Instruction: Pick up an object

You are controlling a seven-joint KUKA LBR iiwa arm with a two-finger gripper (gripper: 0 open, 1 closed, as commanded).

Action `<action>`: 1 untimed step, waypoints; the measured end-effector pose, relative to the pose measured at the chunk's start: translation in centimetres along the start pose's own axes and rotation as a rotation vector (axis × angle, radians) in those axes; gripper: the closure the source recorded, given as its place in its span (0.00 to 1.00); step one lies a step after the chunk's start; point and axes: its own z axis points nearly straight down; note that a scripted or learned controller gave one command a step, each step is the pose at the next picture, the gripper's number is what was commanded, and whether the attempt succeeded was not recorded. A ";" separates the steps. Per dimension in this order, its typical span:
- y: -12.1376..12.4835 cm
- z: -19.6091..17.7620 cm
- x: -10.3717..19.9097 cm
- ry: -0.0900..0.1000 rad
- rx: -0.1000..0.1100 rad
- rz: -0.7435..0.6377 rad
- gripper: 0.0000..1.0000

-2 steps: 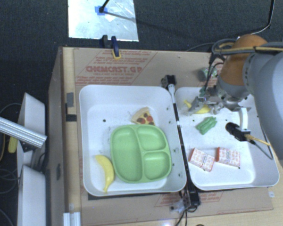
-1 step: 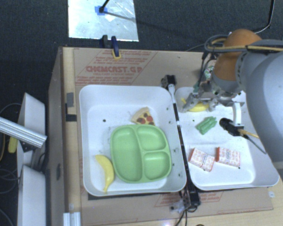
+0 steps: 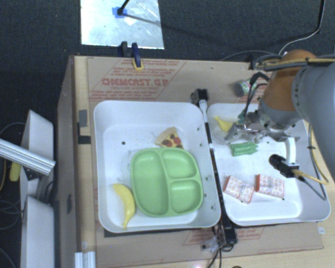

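- The arm (image 3: 310, 91) reaches in from the right edge, grey body with the orange band (image 3: 282, 91) bent down over the right bin (image 3: 318, 205); most of it is cut off by the frame.
- The gripper (image 3: 247, 128) sits low in the bin's far half, metal parts pointing toward the divider; whether it is released or clenched cannot be told, as the wrist and cables crowd it.
- Green object (image 3: 243, 148): directly below the gripper, on its near side, lying flat on the bin floor, close under it; contact cannot be made out.
- Yellow piece (image 3: 224, 124): just left of the gripper, near the divider.
- Two red-and-white packets (image 3: 254, 187): nearer the camera than the gripper, well apart from it.
- A black part (image 3: 282, 165) on the arm hangs right of the green object.
- Left bin (image 3: 100, 149), far left of the gripper: a green tray (image 3: 167, 182), a banana (image 3: 124, 201) at its near-left, a pizza slice (image 3: 170, 138) at its far side.
- The desk (image 3: 137, 80) shows red print beyond the bins.
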 end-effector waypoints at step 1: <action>4.2 -1.9 1.9 0.001 0.007 -0.001 0.00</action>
